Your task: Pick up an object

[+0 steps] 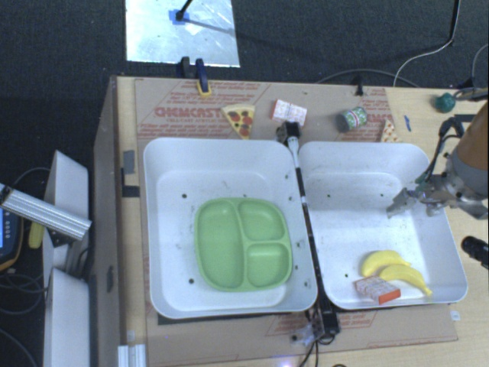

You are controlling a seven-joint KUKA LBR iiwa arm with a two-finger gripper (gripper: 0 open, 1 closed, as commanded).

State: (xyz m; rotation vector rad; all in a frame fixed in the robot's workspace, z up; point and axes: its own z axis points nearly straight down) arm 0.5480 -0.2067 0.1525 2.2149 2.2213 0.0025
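1. At the near edge of the right bin (pixel 439 281), close to its near right corner, lies a small orange-and-white box (pixel 377 289), touching or just beside the bananas.
2. Just behind the box, two yellow bananas (pixel 393 269) lie on the bin floor, curved side by side and running toward the near right corner.
3. In the left bin (pixel 164 205), a green divided plate (pixel 243 243) sits flat, nearer the near edge and right wall than the far left corner; it has one long compartment on its left and two smaller ones on its right.
4. Over the right bin's right side, about midway between near and far walls, the gripper (pixel 412 199) hangs at the end of the grey arm (pixel 470 155). Its grey tip points left, well apart from the bananas and box. Whether its tip is spread or pressed together I cannot tell, and nothing is visibly held.
5. Beyond the bins, on the bench's far strip, lie a toy pizza slice (pixel 239 119), a small pink-and-white packet (pixel 289 112) and a green-labelled can (pixel 354 118) on its side.
6. At the bench's far right corner sits a teal round object (pixel 445 102).
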